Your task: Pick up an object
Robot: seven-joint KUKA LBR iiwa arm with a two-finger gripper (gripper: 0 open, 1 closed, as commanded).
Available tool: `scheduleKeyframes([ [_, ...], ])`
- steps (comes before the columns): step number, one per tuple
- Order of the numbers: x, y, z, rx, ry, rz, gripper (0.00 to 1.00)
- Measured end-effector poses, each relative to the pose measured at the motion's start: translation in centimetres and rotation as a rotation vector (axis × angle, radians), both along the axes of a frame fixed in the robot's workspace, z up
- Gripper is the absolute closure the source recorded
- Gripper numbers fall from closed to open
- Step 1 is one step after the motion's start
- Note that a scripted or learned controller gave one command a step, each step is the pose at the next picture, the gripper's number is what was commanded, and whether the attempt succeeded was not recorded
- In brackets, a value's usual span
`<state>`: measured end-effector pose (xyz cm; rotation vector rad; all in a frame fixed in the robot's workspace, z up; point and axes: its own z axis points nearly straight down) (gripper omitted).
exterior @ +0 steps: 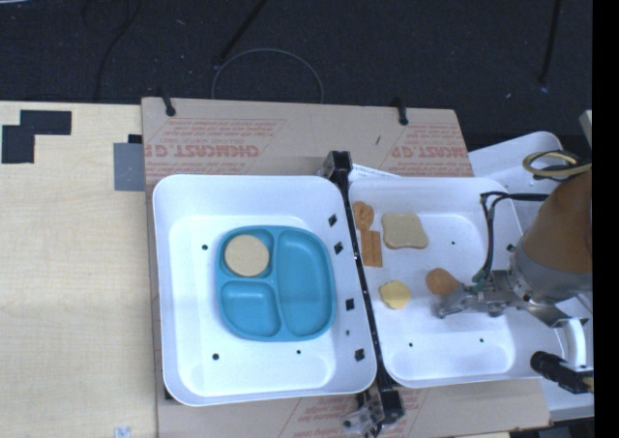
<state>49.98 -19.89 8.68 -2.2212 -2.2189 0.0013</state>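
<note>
One small brown nugget (441, 281) lay just beside your gripper (447, 309); it looked light, rigid; pinch its middle. Finger spread: untellable.

Grey arm (553, 267); orange band; metal pincer (447, 308)

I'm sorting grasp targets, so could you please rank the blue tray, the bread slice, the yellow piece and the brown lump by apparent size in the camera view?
1. Blue tray, by far the largest.
2. Bread slice.
3. Yellow piece and brown lump: they look about alike, so I won't rank them.
</note>
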Motion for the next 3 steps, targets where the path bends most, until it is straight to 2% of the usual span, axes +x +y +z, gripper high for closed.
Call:
scheduleKeyframes([
  [1,0.1,-0.1,1.2,0.0,-0.002,-0.003,1.0],
  [3,0.4,0.9,10.0,-0.001,-0.004,0.003,1.0],
])
